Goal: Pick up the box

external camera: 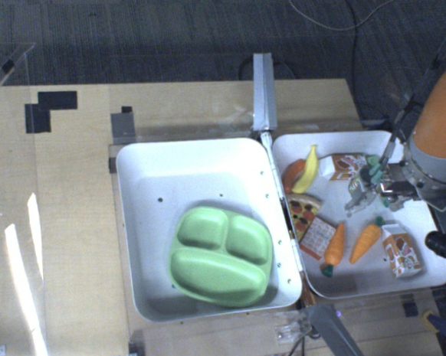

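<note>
Left bin [134, 219] holds the divided tray [221, 255]. In the right bin [427, 276], banana [308, 170] sits at the back-left, two carrots [350, 245] in front, box [402, 251] right of them.

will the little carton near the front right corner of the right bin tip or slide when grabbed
The small carton lies flat on the right bin floor, so tipping seems unlikely. It looks like a light toy, likely to slide if nudged. Its printed faces look smooth, possibly slippery.

A pale wooden bench top [67, 247] is seen below dark blue-grey carpeted floor [142, 26]. 2 black tape marks [47, 109] are stuck near its far left corner. A thin cable [364, 12] is looped across the carpet.
</note>
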You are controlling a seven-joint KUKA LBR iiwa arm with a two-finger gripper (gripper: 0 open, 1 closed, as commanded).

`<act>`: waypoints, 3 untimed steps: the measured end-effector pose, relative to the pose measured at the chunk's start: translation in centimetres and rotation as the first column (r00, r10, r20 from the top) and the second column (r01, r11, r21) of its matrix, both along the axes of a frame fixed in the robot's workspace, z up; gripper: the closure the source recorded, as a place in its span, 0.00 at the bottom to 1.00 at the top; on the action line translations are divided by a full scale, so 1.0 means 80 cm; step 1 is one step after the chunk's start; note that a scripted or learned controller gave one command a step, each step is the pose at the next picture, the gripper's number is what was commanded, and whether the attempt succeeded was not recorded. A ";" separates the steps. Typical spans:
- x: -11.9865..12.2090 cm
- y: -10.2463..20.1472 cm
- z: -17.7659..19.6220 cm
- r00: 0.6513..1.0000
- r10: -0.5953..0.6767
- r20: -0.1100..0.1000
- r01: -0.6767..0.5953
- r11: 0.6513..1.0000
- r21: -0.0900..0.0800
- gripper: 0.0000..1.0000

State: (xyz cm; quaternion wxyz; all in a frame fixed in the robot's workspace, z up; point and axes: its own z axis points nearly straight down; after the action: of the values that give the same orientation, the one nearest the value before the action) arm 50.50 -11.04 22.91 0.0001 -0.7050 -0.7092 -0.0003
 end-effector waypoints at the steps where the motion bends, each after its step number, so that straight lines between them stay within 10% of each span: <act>1: 0.114 -0.031 -0.101 0.995 -0.101 0.002 0.101 0.995 0.000 0.00; 2: 0.019 -0.049 -0.088 0.996 -0.084 0.001 0.084 0.996 0.000 0.00; 3: 0.019 -0.049 -0.088 0.996 -0.084 0.001 0.084 0.996 0.000 0.00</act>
State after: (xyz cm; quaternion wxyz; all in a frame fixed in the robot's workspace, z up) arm 52.04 -14.99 15.88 -0.0001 -0.7343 -0.6788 -0.0006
